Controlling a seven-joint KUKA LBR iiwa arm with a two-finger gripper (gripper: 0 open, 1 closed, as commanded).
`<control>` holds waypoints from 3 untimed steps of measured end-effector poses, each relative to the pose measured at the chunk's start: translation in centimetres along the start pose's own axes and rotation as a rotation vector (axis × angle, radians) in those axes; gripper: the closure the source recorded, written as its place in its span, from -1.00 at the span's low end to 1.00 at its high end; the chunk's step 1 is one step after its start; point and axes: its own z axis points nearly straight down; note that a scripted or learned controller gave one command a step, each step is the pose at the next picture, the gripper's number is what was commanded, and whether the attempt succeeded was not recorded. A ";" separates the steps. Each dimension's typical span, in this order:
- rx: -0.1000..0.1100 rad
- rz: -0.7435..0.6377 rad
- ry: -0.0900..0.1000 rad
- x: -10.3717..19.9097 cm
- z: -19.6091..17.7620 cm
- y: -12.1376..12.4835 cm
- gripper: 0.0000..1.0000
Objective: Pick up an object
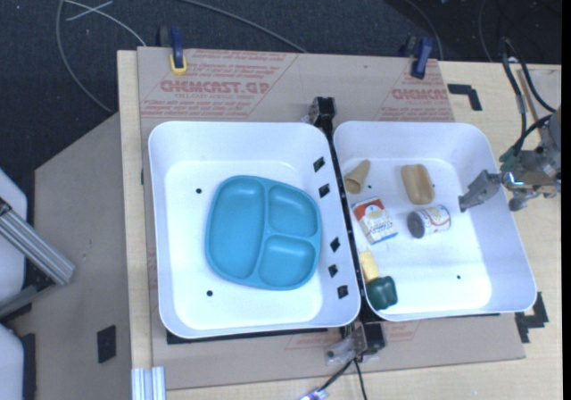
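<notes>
Presently: grey two-finger gripper (pixel 496 190) is hovering with fingers parted and bare; small cylindrical tin can (pixel 429 221), long axis left-right, is lying just left.

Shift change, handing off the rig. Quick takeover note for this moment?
Gripper: at the right bin's right wall, nothing visible between its fingers; open or shut unclear.
Right bin: ice cream cone, tan block, small carton, can on its side, green-and-yellow item at the near-left corner.
Left bin: blue divided plate.
Done: nothing picked yet.
Left: grasp one object and lift it.
</notes>
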 end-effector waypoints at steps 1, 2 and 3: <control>-0.013 -0.004 -0.003 0.1 -0.7 0.3 -1.00; -0.007 -0.004 -0.001 0.1 5.6 0.1 -1.00; -0.008 -0.004 -0.001 0.0 10.0 0.5 -1.00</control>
